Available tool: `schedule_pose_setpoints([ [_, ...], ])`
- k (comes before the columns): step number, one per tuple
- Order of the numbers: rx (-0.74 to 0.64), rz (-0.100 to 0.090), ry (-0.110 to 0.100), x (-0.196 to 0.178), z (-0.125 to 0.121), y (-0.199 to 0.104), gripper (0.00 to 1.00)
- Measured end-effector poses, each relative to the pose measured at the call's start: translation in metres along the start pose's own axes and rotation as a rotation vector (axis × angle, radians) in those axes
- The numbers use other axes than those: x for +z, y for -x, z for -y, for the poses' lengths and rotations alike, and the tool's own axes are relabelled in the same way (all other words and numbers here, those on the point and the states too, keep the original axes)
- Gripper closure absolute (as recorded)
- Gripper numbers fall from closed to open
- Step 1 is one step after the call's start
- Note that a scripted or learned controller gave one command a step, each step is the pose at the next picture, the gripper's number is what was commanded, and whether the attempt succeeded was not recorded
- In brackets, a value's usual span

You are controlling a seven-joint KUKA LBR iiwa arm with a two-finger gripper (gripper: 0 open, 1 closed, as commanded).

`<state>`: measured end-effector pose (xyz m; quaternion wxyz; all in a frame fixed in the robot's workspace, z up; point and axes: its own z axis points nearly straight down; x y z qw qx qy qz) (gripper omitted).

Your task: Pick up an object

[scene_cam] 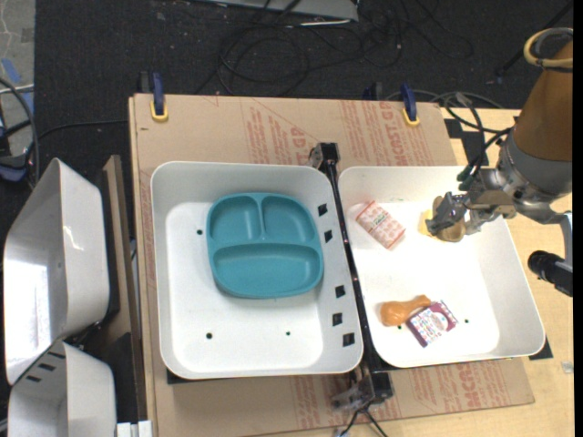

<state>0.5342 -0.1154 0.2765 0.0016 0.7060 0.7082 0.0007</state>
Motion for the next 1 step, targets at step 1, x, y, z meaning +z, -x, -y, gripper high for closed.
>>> schedule_pose_setpoints([
  [1, -0.005, -0.002, -0.005, 0.0185, -0.0097, -0.0546, 1.0],
])
